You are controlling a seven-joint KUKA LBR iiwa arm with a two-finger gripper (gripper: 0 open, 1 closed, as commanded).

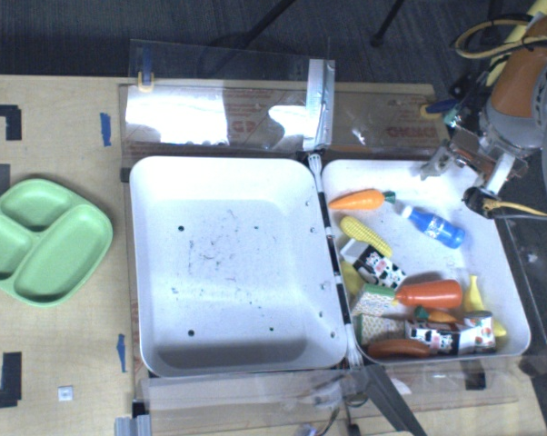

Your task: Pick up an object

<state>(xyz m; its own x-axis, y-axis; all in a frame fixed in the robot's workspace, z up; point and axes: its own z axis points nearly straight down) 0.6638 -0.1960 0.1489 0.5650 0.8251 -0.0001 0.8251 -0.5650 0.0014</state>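
Note:
The right bin (514,284) holds several toy foods. An orange carrot (355,201) lies near its back left. A blue bottle (434,226) lies right of the carrot, with a yellow corn cob (365,236) below them. Further forward are a black-and-white cow-patterned piece (380,267), a red-orange pepper (428,293), a yellow banana (476,294), a cow-patterned carton (452,337) and a red sausage (396,346). My gripper (448,160) hangs over the bin's back right corner, above and right of the blue bottle, with nothing seen in it.
The left bin (164,184) sits beside the right one, sharing a middle wall. A green divided plate (42,239) rests on the bench at far left. A clear panel (223,107) stands behind the bins. Cables hang by the arm (519,89) at the right.

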